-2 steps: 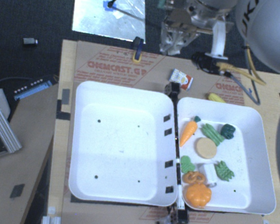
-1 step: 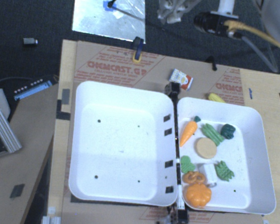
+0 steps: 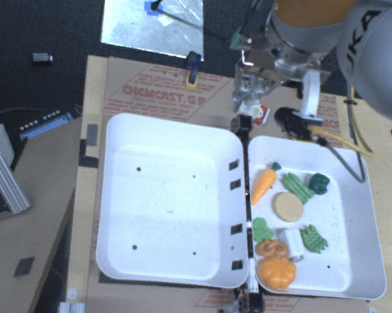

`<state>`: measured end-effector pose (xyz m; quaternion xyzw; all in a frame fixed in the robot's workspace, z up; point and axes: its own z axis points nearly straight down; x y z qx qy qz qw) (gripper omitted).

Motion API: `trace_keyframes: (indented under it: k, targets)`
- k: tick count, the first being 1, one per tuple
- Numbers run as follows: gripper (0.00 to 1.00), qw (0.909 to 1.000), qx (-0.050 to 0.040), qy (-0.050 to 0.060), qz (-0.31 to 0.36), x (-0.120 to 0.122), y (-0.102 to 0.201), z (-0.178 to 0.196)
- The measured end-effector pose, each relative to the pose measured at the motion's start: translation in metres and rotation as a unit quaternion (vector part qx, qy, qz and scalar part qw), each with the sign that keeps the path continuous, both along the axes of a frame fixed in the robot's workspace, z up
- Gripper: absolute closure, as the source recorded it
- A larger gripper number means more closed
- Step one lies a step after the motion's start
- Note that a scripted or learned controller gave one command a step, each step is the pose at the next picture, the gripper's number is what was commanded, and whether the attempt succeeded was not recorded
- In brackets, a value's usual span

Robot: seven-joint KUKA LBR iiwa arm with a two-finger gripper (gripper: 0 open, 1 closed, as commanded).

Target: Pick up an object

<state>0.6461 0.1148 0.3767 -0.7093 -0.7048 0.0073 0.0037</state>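
Hand [image 3: 248, 109] hangs above the far end of the divider between the two bins; cannot tell its opening. Right bin [image 3: 357, 229] holds carrot [image 3: 264, 185], tan disc [image 3: 289, 207], orange pumpkin [image 3: 277, 272], green pieces. Left bin [image 3: 169, 199] beside it.

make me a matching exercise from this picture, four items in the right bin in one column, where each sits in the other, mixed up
Items:
1. long orange toy carrot
2. round orange toy pumpkin
3. dark green toy broccoli
4. flat tan round disc

Places:
A. near corner of the right bin, by the divider
B. far part of the bin, toward its right wall
C. middle of the bin, among the other toys
D. far part of the bin, lying close to the divider

Pairs: 1-D, 2-A, 3-B, 4-C
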Motion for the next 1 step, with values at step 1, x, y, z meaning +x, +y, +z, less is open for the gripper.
trace_keyframes:
  k: [1]
  targets:
    - [1.00,0.9999,0.0035,-0.012,0.006,0.0233,0.0277,0.0547]
